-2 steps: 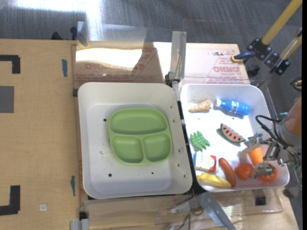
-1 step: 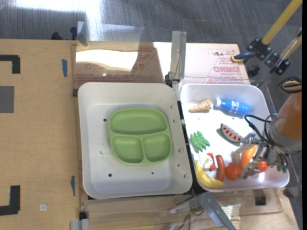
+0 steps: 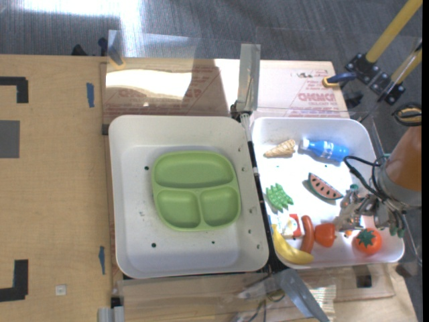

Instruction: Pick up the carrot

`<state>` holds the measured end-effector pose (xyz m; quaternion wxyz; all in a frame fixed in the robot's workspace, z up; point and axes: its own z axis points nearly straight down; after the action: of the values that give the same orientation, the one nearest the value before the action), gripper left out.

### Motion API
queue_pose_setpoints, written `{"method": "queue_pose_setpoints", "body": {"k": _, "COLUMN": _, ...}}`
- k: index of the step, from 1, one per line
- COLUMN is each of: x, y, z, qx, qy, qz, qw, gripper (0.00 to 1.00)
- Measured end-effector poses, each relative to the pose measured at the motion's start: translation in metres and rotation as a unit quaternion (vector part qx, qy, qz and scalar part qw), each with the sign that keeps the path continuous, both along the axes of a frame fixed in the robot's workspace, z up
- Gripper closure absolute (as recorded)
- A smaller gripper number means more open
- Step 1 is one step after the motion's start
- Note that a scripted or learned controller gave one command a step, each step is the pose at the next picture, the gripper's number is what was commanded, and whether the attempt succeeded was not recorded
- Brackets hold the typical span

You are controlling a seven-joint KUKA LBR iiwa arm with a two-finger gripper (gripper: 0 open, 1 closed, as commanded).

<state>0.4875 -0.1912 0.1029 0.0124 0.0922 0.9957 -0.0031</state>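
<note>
The carrot is a short orange-red stick lying in the right bin near its front edge, between a yellow banana and a red round toy. My gripper hangs low over the right bin's front right part, to the right of the carrot and just above and right of the red toy. It is apart from the carrot. Cables and the orange wrist band cover part of it.
The right bin also holds a tomato, a watermelon slice, a green leafy piece, a blue bottle, a beige cone and a small white-red toy. A green divided plate lies in the left bin.
</note>
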Motion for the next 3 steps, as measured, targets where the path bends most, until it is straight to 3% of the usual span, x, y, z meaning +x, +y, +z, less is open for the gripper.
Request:
{"method": "queue_pose_setpoints", "body": {"k": 1, "x": 0.058, "y": 0.052, "z": -0.011, "qx": 0.0035, "qy": 0.002, "qz": -0.04, "qw": 0.9992, "gripper": 1.0}}
{"method": "queue_pose_setpoints", "body": {"k": 2, "x": 0.057, "y": 0.051, "z": -0.013, "qx": 0.0038, "qy": 0.004, "qz": -0.041, "qw": 0.9991, "gripper": 0.0}}
{"method": "queue_pose_setpoints", "body": {"k": 3, "x": 0.006, "y": 0.002, "z": -0.013, "qx": 0.002, "qy": 0.006, "qz": 0.008, "qw": 0.9999, "gripper": 0.0}}
